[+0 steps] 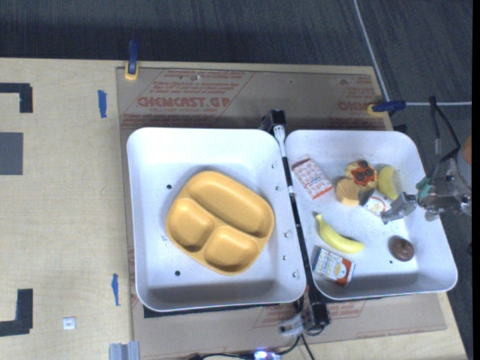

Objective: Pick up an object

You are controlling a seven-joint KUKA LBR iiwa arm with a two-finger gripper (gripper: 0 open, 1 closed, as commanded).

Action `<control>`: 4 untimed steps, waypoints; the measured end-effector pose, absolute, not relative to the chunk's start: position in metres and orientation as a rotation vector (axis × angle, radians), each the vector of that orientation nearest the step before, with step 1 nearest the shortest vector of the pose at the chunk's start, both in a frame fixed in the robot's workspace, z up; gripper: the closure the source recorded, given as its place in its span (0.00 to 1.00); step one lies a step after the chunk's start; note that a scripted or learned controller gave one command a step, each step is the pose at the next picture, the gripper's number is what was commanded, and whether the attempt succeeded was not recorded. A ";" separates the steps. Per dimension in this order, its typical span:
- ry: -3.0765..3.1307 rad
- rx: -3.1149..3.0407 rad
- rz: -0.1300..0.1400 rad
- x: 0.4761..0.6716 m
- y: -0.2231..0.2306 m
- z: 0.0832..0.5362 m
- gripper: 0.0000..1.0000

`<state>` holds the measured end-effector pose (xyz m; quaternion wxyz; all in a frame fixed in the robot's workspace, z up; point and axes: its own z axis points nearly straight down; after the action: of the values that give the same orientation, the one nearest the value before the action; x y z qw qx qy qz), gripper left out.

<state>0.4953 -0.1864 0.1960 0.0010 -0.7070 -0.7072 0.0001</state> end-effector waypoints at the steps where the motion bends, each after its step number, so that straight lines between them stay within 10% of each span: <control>1: -2.227 -2.227 -0.011 0.484 -0.150 0.099 0.00; 2: -2.229 -2.231 -0.013 0.485 -0.150 0.109 1.00; 3: -2.223 -2.221 -0.002 0.517 -0.070 0.185 1.00; 4: -2.223 -2.221 -0.002 0.516 -0.070 0.185 0.00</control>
<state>0.5165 -0.0700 0.1849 -0.0004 -0.7067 -0.7075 -0.0005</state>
